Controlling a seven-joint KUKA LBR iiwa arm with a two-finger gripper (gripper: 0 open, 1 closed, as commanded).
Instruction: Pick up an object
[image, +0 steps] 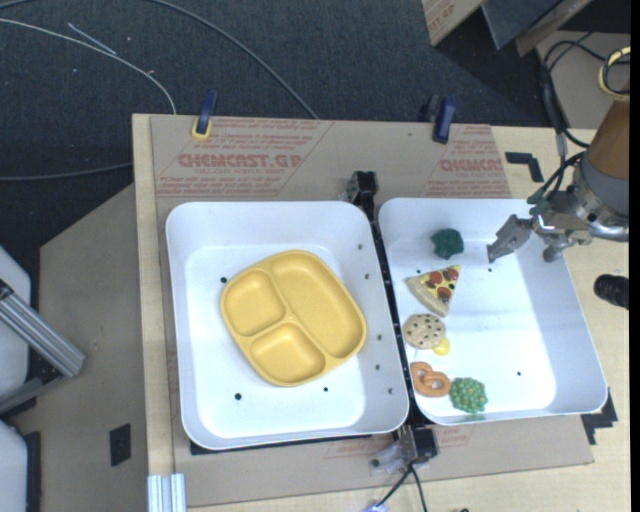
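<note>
Approach step: you see two-finger gripper (524, 240), jaws apart, nothing between, near right white bin (560, 395) far edge; descend onto dark green broccoli-like toy (447, 241) beside it.

Two smooth white plastic bins, the left bin (190, 300) and the right bin (540, 340), have a soft sheen. A yellow divided tray (292, 316) looks like glossy moulded plastic. The tabletop (330, 150) is matt brown board printed with red lettering. Dark carpet (70, 110) beyond looks rough and fibrous.
</note>
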